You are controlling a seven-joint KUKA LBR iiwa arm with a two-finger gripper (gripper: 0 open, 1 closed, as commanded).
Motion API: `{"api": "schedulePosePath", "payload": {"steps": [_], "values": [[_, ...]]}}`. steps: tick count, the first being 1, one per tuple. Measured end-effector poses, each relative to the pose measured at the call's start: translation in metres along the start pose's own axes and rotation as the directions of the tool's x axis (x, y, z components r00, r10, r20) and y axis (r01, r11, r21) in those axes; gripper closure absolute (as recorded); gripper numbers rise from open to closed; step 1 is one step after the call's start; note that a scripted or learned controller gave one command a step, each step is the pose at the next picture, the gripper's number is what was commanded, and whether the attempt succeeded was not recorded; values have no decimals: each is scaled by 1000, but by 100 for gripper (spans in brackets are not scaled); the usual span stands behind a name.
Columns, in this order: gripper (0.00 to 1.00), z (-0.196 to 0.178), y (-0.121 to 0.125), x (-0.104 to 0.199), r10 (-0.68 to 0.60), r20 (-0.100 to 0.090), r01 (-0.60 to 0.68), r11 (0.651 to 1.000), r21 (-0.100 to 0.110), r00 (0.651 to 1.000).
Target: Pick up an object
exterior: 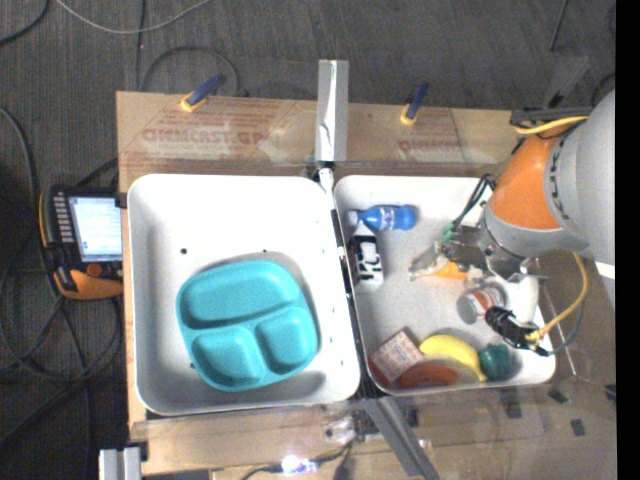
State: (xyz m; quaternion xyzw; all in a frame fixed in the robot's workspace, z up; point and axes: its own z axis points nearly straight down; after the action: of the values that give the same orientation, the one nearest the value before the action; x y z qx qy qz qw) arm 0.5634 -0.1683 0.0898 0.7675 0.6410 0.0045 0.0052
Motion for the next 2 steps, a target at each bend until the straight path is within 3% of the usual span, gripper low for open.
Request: {"api": "schedulePosePath", "payload": {"steps": [1,2], "values": [[100,-7,1,1,-2,-1,2,1000,2,1000],[0,-7,1,1,-2,-1,2,1000,3,1000]]}}
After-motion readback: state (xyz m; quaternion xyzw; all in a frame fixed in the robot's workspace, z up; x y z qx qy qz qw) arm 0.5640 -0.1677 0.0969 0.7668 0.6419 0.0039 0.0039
